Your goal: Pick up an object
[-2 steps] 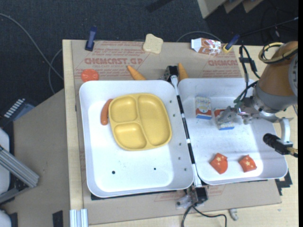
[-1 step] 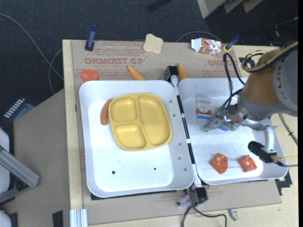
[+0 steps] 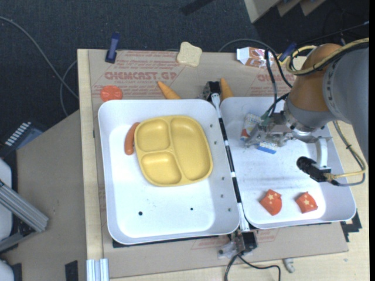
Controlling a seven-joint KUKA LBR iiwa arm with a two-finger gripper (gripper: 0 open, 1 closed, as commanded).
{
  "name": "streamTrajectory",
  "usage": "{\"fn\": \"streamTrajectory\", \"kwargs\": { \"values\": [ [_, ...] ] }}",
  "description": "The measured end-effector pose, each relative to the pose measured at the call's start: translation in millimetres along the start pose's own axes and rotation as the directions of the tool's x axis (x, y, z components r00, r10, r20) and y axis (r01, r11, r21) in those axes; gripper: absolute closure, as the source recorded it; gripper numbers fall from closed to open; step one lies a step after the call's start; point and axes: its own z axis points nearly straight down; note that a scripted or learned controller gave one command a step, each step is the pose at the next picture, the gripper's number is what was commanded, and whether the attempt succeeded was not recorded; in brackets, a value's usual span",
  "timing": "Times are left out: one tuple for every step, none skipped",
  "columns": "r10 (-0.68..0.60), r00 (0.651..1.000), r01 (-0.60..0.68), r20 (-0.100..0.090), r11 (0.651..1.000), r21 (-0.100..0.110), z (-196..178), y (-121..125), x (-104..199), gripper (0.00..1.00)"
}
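Note:
My gripper (image 3: 262,134) reaches from the right into the upper part of the right bin (image 3: 281,168), low over a small clutter of pieces that includes a blue-and-white packet (image 3: 266,148) and a small orange bit (image 3: 245,133). Two red strawberry-like pieces (image 3: 270,202) (image 3: 306,202) lie near the bin's front edge, well apart from the gripper. In the left bin (image 3: 170,215) sits a yellow divided plate (image 3: 173,150) with a red-orange sausage (image 3: 129,139) beside its left rim.
Behind the bins, on the cardboard, lie a bread slice (image 3: 188,53), a carrot (image 3: 168,91), an orange disc (image 3: 109,92), a blue object (image 3: 112,47) and a wrapper (image 3: 252,55). Cables loop at the back right. A black clip (image 3: 212,91) sits between the bins.

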Motion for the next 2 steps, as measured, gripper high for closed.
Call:
{"fn": "streamTrajectory", "kwargs": {
  "values": [
    [-0.001,1.0,0.001,-0.001,1.0,0.002,0,55,19,0.0],
    [-0.001,1.0,0.001,0.002,1.0,-0.001,-11,55,19,1.0]
  ]
}}
